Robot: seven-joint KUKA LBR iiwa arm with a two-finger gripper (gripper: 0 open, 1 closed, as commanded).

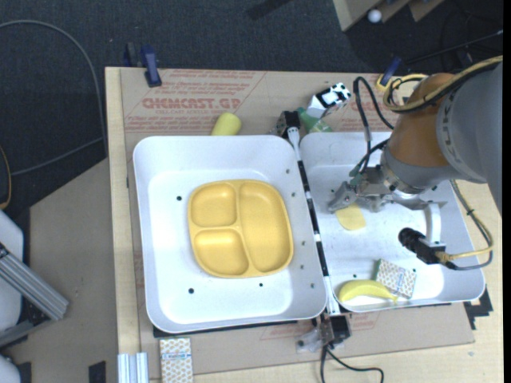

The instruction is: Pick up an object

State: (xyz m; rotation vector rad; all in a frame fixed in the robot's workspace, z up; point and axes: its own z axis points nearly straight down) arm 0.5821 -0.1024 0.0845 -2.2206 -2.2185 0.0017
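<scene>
Reaching into your right bin, the gripper hovers just above a pale yellow chip, finger state unclear to you, banana near the front wall, yellow divided plate in the left bin

Both white bins look like smooth, slightly glossy plastic. The yellow divided plate is matt plastic. The counter is raw brown board, printed in red. The banana has a soft sheen, and the arm is smooth grey.
</scene>
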